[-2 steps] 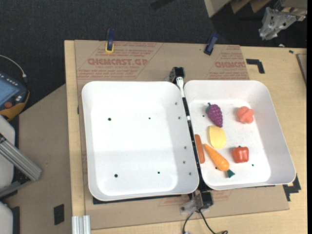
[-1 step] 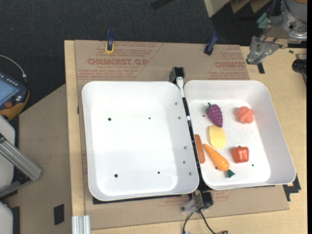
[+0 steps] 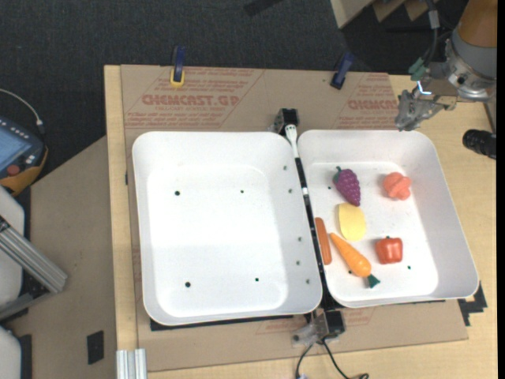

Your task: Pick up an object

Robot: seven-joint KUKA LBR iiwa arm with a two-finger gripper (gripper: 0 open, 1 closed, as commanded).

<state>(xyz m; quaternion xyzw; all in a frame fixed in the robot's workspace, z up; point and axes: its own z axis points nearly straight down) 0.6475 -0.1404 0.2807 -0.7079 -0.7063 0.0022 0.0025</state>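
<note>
The right bin (image 3: 442, 212) holds several toy foods: a purple grape bunch (image 3: 347, 185), a pink-orange piece (image 3: 397, 185), a yellow piece (image 3: 353, 222), a red pepper (image 3: 389, 249), an orange carrot (image 3: 352, 259) and a thin orange stick (image 3: 323, 240) against the left wall. My gripper (image 3: 409, 115) hangs at the upper right, just past the right bin's far rim, above the cardboard. It is well apart from every object, and nothing shows between its fingers.
The left bin (image 3: 213, 223) lies beside the right one. Both rest on a cardboard sheet (image 3: 237, 93) with a blue clamp (image 3: 178, 65) and another clamp (image 3: 342, 69) at its far edge. A black fitting (image 3: 286, 120) sits between the bins.
</note>
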